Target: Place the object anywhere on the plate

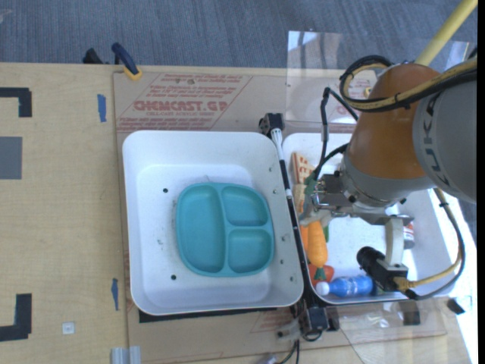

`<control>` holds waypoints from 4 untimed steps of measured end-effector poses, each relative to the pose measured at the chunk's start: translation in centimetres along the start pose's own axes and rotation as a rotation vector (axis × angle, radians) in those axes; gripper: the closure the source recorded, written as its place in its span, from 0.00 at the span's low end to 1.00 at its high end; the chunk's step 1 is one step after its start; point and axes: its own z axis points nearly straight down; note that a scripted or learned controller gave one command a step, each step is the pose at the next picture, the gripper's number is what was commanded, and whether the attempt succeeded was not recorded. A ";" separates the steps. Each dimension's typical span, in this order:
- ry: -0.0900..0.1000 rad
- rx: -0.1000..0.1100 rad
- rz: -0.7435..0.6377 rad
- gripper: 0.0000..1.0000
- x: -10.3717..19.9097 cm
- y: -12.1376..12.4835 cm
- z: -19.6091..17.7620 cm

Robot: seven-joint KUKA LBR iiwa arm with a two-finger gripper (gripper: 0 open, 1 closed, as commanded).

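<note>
Here the grey arm with the orange band point(394, 120) hangs over the right shallow white bin point(443, 233), its wrist covering the gripper, so whether anything is grasped cannot be told. The teal plastic plate with three compartments point(224, 229) lies bare in the middle of the left white bin point(144, 203). Along the right bin's left edge lie an orange carrot-shaped toy point(314, 245) and, at the near edge, a small blue plastic bottle with a white cap point(347, 287). The carrot looks light, stiff and smooth, likely to roll; pinching across its thick middle seems safest.
</note>
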 end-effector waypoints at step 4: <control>-0.001 0.001 0.002 0.00 -0.1 0.0 0.0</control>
